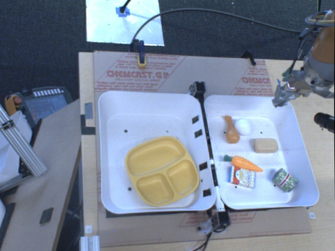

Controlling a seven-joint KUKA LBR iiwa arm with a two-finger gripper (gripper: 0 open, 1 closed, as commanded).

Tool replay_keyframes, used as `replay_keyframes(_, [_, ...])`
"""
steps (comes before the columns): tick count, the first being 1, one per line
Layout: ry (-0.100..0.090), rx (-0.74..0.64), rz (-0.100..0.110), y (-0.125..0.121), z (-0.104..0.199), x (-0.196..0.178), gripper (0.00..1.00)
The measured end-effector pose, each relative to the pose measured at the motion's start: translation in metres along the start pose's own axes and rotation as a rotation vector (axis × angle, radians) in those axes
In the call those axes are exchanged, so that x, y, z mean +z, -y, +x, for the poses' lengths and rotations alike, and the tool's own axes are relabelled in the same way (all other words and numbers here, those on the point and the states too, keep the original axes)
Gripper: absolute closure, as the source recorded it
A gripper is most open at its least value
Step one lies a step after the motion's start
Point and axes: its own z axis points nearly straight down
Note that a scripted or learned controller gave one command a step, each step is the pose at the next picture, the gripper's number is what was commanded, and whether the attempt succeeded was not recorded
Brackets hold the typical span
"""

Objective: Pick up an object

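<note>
The right bin [293,120] holds several small objects: a brown drumstick-shaped piece [231,130], a white egg [243,126], a tan block [265,145], an orange carrot [245,163], a small red and white carton [242,177] and a green can [284,180] lying on its side. My gripper [281,96] hangs above the far right corner of this bin, apart from all of them, with nothing seen between its fingers.
The left bin [120,114] holds a yellow three-compartment tray [161,170]. A black clip strip [205,140] runs between the bins. Cardboard lies under both. A teach pendant [44,103] and an aluminium bar [21,145] sit at the left. Cables cross the back.
</note>
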Motion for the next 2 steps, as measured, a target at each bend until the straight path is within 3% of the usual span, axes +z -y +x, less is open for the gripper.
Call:
replay_keyframes(1, [0.0, 0.0, 0.002, -0.002, 0.0, -0.055, 1.0])
replay_keyframes(2, [-0.003, -0.003, 0.008, 0.008, 0.044, -0.054, 1.0])
